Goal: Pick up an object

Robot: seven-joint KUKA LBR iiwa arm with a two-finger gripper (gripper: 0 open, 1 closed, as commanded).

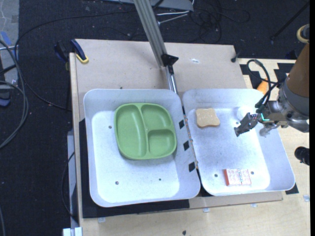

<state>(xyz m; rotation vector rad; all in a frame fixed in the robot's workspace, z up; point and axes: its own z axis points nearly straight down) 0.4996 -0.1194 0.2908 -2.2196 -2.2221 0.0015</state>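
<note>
Fingers (244, 126) are hovering over the right bin (275, 176), and whether they are parted or closed is impossible to tell. Just to their left a slice of bread (207, 117) is lying apart from them; a small red-and-white packet (237, 177) is sitting nearer the front. A green divided plate (145, 131) is occupying the left bin (98, 181).

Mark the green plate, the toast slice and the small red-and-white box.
green plate (132, 130): camera view, large left compartment.
toast slice (207, 117): camera view, middle of its top face.
red-and-white box (237, 177): camera view, centre of its top.
</note>
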